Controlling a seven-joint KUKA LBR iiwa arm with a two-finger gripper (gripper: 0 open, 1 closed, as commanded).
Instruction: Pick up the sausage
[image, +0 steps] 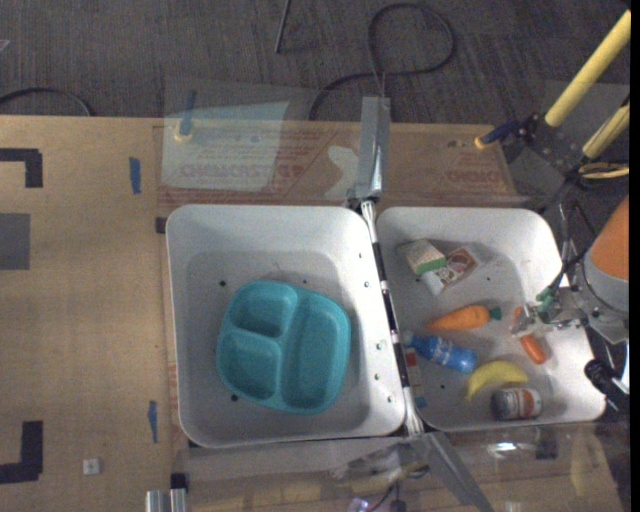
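Just below the gripper lies the sausage — finger spread too unclear to tell.

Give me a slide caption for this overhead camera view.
Pincer poised over the sausage in the right bin.

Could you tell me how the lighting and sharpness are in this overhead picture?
Camera view: dim, soft, slightly blurred overall; a clear sheet above the left bin shows pale glare; small items like the sausage by the gripper lack fine detail.
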